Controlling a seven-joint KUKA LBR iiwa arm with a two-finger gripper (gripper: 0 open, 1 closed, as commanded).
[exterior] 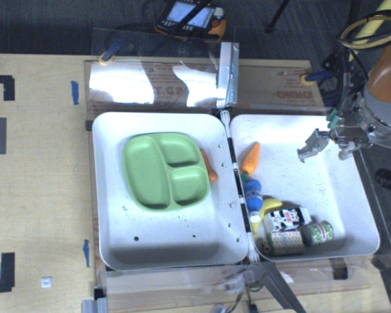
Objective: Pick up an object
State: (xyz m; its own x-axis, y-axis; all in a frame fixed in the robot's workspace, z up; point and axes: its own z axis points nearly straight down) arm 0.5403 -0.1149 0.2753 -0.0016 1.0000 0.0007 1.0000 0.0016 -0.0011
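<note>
**Arm hangs over the right bin with nothing in its fingers**

The bench (32, 175) fills most of the view, and its near edge and left side run out of frame. On it sit the two white bins. The left bin (111, 240) holds a green divided plate (166, 170), which covers most of an orange object (210, 167) lying against its right rim; only a thin sliver of that object shows, too little to name it.

The right bin (326, 194) has its objects crowded along the left wall and near corner. A carrot-shaped orange toy (250, 158) lies against the divider, with a blue piece (252, 191) just below it, partly hidden and hard to identify. Next comes a yellow object (272, 206), half tucked under a black-and-white carton (286, 219). A patterned can (285, 241) and a green can (319, 232) lie on their sides touching each other at the near wall.

The arm (381, 90) enters from the right, mostly cut off by the frame edge. Its gripper (327, 144) hangs above the right bin's far right part, well apart from the clustered objects. The fingers (309, 150) stand spread, with nothing between them.
</note>
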